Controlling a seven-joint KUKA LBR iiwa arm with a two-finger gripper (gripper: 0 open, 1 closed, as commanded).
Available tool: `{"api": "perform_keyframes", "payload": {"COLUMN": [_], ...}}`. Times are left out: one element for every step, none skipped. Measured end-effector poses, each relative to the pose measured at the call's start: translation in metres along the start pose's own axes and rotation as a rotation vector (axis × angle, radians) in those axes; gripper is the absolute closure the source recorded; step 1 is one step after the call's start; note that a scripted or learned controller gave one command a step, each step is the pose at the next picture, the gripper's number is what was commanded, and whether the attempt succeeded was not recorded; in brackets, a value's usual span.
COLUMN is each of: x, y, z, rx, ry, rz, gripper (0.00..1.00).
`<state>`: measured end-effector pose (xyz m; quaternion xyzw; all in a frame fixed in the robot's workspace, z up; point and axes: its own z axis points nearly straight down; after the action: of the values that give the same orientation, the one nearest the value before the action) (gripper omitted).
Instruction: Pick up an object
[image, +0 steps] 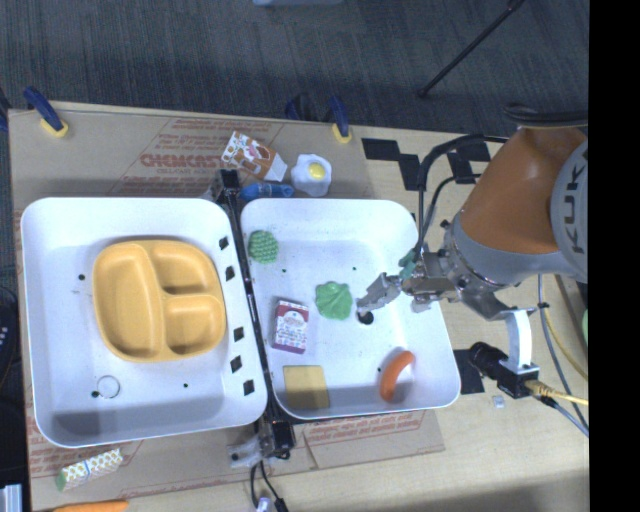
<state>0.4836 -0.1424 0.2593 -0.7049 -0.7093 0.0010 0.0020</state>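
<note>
Just now the end effector (368, 303) hangs low inside the right bin (400, 222), reached in from the right by the grey arm (520, 215), and it sits just beside the green leafy piece (334, 299), on that piece's right. Whether it is released or clenched cannot be told from this slanted view, and nothing is visibly held in it. The green piece looks like the likeliest target, judging by how close the tool has been placed to it. Other candidates lie spread apart on the bin floor, which leaves room to come down on any one of them: a small red box (291, 326) left of the green piece, a tan block (305, 383) near the front wall, an orange sausage-like item (396, 371) toward the front right corner, and a round green textured ball (263, 246) near the back left. The left bin (60, 395) carries a yellow divided tray (160, 298). Beyond the bins, on the bench (180, 150), rest a small carton (243, 152) and a white-and-yellow item (312, 172). The pick appears not yet made.
</note>
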Motion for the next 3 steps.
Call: {"api": "perform_keyframes", "payload": {"x": [-0.036, -0.053, -0.014], "y": [-0.008, -0.007, -0.007], "z": [0.096, 0.168, 0.168], "rx": [0.001, 0.000, 0.000], "ry": [0.000, 0.001, 0.001], "rz": [-0.059, -0.399, -0.633], "gripper": [0.00, 0.00, 0.00]}}
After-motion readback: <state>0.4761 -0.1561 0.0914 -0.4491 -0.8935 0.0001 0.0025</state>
